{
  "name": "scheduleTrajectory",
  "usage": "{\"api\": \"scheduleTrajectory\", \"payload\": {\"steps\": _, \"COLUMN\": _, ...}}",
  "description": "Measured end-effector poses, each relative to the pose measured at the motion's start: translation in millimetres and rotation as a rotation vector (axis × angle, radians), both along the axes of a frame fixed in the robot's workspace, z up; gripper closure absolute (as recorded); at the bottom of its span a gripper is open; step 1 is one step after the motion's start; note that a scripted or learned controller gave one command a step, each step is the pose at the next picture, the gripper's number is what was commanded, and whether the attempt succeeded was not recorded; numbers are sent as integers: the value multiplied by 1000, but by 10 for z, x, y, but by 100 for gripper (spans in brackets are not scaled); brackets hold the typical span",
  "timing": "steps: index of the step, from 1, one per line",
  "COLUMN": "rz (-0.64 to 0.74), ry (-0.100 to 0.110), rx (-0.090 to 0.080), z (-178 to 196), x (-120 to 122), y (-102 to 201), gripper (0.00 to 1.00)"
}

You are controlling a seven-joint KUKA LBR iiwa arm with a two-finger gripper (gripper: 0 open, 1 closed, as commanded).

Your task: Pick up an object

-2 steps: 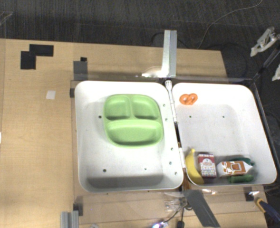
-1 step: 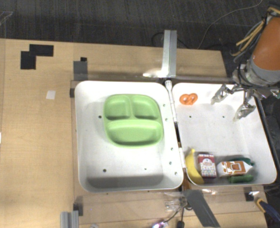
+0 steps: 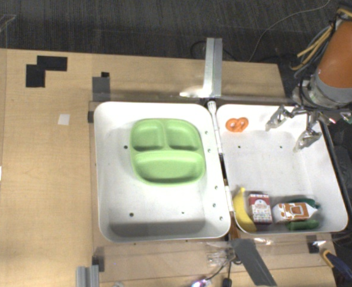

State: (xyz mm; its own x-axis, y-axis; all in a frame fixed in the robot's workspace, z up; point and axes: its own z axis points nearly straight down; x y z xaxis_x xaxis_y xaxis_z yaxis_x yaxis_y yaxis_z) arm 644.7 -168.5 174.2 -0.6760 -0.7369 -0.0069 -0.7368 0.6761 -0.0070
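Observation:
My gripper (image 3: 293, 129) hangs over the back right part of the right bin (image 3: 283, 172), its two metal fingers spread apart with nothing between them, so it is open. An orange pretzel (image 3: 236, 124) lies at the back left of that bin, well left of the gripper. Along the bin's front edge lie a yellow banana (image 3: 241, 211), a small red carton (image 3: 259, 208), a brown and white carton (image 3: 293, 210) and a green vegetable (image 3: 302, 224).
The left bin (image 3: 113, 178) holds a green divided plate (image 3: 166, 149). A metal post (image 3: 213, 64) stands behind the gap between the bins. Cables trail behind the arm at the upper right.

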Motion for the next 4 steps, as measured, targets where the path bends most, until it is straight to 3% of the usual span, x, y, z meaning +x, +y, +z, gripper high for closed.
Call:
{"api": "scheduleTrajectory", "payload": {"steps": 1, "rz": 322, "ry": -2, "rx": -2, "z": 743, "x": 33, "y": 330, "gripper": 0}}
{"api": "scheduleTrajectory", "payload": {"steps": 2, "rz": 703, "ry": -1, "rx": -5, "z": 1577, "x": 157, "y": 7, "gripper": 0}}
{"api": "scheduleTrajectory", "payload": {"steps": 3, "rz": 1003, "ry": -1, "rx": -7, "z": 2003, "x": 253, "y": -322, "gripper": 0}}
{"api": "scheduleTrajectory", "payload": {"steps": 4, "rz": 1184, "ry": 2, "rx": -5, "z": 746, "x": 254, "y": -142, "gripper": 0}}
